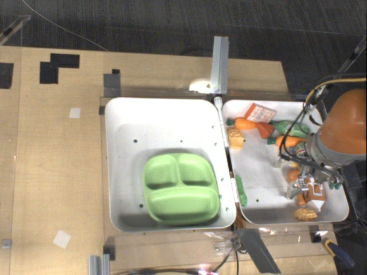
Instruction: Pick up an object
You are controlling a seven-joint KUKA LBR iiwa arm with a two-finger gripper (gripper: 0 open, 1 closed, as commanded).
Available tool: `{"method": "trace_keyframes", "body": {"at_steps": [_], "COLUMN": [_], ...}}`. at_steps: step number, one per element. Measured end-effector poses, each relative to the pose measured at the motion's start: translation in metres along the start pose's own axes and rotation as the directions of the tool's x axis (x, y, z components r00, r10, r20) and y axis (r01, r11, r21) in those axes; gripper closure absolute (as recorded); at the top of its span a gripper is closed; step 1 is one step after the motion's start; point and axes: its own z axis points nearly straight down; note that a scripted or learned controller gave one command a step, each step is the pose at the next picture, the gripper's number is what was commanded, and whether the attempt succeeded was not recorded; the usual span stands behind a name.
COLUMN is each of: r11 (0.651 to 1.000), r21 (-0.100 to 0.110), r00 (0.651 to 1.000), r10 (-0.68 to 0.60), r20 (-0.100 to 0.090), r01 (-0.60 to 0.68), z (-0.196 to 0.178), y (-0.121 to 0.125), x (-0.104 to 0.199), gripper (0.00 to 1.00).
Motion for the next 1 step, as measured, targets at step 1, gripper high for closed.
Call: {"method": "trace_keyframes", "body": {"at_steps": [1], "r11": [1.0], "r21": [0.001], "r00": [1.0], "r10": [0.012], "r20": [0.002], "r01": [-0.012], "z": [-0.0012], "y": [0.0247], "x": [0.0201], "gripper": [0.0]}}
